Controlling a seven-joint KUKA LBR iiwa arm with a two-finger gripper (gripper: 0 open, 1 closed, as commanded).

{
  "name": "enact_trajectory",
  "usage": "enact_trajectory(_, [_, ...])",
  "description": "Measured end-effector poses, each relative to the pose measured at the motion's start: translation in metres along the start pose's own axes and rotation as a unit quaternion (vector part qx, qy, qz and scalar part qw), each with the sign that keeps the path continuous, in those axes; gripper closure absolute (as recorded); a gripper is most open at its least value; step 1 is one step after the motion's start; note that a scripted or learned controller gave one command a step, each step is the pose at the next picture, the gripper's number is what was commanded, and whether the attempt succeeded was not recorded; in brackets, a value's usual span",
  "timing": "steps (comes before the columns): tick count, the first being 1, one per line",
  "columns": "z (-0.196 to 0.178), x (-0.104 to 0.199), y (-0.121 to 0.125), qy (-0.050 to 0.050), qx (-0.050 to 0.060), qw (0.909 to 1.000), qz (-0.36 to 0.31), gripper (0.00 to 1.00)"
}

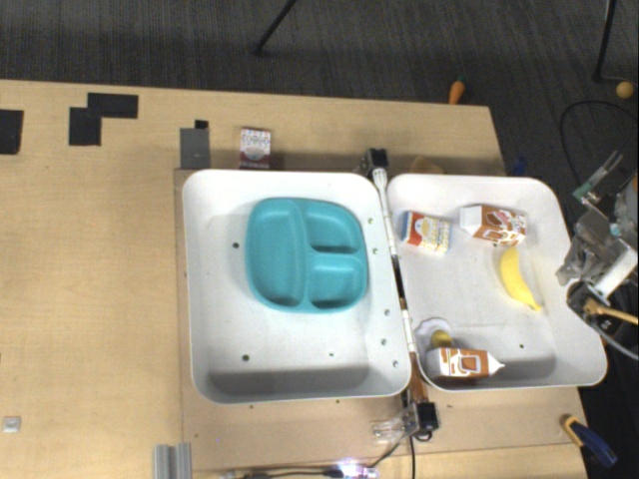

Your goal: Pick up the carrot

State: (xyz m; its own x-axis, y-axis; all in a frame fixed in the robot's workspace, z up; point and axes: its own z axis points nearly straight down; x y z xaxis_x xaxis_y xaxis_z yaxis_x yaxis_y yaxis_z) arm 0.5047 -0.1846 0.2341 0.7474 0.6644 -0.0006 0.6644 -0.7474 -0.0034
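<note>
Two white bins sit side by side on the desk (90,297), and my arm (599,252) hangs at the right rim of the right bin (559,362), outside its wall and level with the banana (518,278). Whether my jaws are open or closed I cannot tell, as that end of me is a grey tangle at the picture's edge. Nothing shows between them. The left bin (215,352) holds a teal divided plate (305,254). In the right bin, a blue-and-white carton (427,233) and a brown carton (494,225) lie along the far side, with the banana just below the brown one. At the near left corner lies an orange carton (464,364), and touching its far end is a small yellow-orange thing (440,340), partly hidden. It may be the carrot, but I cannot be sure. It lies well apart from my arm.
</note>
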Motion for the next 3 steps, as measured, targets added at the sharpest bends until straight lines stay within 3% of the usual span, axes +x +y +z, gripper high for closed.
enact_trajectory(1, [-0.115, -0.015, 0.002, 0.003, -0.008, 0.9999, -0.011, 1.0])
enact_trajectory(2, [-0.112, -0.014, 0.001, 0.002, -0.005, 0.9999, -0.012, 0.0])
enact_trajectory(3, [-0.148, -0.024, 0.002, 0.002, -0.004, 0.9996, 0.027, 0.0])
